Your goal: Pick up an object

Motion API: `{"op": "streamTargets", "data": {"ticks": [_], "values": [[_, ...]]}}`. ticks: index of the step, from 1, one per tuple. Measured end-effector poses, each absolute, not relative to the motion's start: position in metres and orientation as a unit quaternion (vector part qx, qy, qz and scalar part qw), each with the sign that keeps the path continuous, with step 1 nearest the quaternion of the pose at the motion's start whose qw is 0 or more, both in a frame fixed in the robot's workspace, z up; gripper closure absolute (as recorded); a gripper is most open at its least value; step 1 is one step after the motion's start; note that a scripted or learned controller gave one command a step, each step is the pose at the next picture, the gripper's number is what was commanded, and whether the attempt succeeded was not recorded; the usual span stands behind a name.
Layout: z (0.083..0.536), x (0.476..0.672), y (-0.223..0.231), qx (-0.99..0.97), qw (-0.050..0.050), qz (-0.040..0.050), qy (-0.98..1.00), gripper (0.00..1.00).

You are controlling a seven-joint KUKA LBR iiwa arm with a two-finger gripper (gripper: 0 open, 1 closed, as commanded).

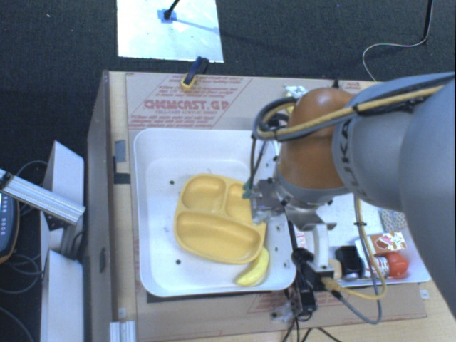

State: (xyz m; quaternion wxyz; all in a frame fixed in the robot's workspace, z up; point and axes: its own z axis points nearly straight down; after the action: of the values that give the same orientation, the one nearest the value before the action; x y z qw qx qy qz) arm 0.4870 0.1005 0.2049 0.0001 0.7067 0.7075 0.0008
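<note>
A yellow divided plate lies in the left white bin, toward its right side. A yellow banana lies at the plate's lower right corner, near the bin's front rim. My gripper hangs over the plate's right edge, close to the wall between the two bins, and the wrist hides most of it. In the right bin, partly behind the arm, lie a red tomato-like object and a small orange and white packet.
The grey arm with its orange band covers most of the right bin. A cardboard sheet lies under both bins. A yellow and black clip sits at the cardboard's far edge. The left bin's left half is bare.
</note>
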Motion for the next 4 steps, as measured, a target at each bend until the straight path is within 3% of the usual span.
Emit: {"op": "streamTargets", "data": {"ticks": [1, 2, 3, 4], "values": [[0.189, 0.486, 0.156, 0.706, -0.001, 0.0001, 0.708, 1.00], [0.266, 0.487, 0.112, 0.706, 0.001, 0.0014, 0.708, 1.00], [0.231, 0.486, 0.197, 0.705, -0.001, 0.0000, 0.709, 1.00], [0.238, 0.486, 0.234, 0.705, 0.000, 0.0004, 0.709, 1.00]]}}
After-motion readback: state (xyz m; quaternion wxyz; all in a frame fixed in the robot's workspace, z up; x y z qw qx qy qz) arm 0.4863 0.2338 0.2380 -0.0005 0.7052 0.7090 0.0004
